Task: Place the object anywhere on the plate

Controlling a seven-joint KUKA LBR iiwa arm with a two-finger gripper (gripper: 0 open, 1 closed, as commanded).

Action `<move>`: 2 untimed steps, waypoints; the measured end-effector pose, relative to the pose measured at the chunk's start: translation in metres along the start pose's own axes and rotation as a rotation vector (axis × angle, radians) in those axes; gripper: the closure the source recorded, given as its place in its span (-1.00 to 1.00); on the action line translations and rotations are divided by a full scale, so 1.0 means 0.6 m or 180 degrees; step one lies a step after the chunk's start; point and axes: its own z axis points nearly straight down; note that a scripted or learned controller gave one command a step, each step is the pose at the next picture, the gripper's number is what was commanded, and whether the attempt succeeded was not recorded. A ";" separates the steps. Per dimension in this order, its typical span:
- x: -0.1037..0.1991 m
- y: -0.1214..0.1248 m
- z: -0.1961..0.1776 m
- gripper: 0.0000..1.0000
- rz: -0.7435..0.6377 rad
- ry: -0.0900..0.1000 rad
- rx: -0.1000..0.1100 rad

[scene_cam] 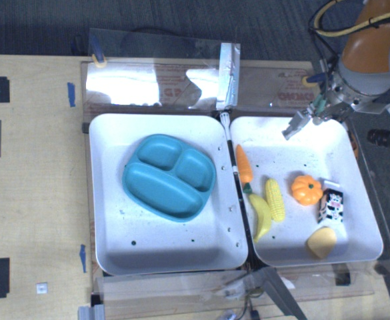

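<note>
A blue divided plate (170,176) lies in the left white bin (108,245). The right bin (365,239) holds an orange carrot (245,165), a yellow banana (261,215), a corn cob (275,199), a small orange pumpkin (306,189), a black-and-white cow-patterned toy (331,207) and a pale yellow rounded piece (322,241). My gripper (298,125) hangs over the far edge of the right bin, above and behind these toys, with nothing visibly in it. It is well right of the plate.
A clear plastic sheet and a metal bracket (229,75) stand behind the left bin. The divider between the bins (238,199) runs just left of the carrot and banana. Cables (335,12) loop by the arm at top right.
</note>
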 end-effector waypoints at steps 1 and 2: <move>0.144 0.082 0.031 -1.00 -0.0400 0.0014 0.0006; 0.285 -0.021 0.030 -1.00 -0.1152 0.0013 0.0006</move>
